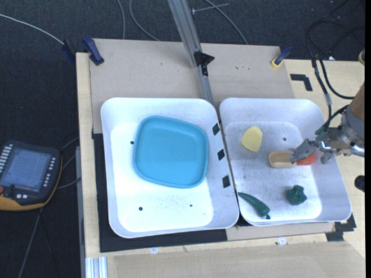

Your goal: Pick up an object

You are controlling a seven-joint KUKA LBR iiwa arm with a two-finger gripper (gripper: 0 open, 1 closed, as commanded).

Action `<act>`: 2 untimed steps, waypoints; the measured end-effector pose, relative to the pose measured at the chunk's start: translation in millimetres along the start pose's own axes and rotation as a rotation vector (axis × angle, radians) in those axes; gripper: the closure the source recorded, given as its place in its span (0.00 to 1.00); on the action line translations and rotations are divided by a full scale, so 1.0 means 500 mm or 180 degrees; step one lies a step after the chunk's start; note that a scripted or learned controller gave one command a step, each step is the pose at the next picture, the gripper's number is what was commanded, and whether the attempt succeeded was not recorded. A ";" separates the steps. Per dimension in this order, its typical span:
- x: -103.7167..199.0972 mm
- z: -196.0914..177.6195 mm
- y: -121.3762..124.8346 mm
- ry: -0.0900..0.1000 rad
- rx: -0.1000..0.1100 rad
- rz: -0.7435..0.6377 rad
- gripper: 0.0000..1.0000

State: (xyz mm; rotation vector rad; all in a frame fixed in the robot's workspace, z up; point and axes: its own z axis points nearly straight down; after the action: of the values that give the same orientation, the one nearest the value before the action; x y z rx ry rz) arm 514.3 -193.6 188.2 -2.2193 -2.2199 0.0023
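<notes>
The tool (308, 153) hung over the right bin (272, 110), just at the wooden brush (283, 159); how far open it stood could not be told; the brush looked light, stiff, best gripped across its narrow block.

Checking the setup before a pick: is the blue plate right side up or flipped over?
Cannot tell. The blue plate lies flat in the left bin; its rim gives no clear cue.

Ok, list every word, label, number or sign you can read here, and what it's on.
None can be read.
Teach pendant: its screen shows only a blurred grey pattern, too small to read.
Bench: black corner marks, no lettering.
Blue plate, both white bins and the small objects carry no print.
</notes>
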 end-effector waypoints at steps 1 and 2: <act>0.001 0.122 -0.013 0.0002 0.0006 0.0001 0.00; 0.000 0.095 -0.010 -0.0003 -0.0014 0.0000 1.00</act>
State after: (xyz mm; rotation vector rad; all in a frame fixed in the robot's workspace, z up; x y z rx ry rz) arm 509.1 -193.4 140.7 -2.2219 -2.2227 -0.0015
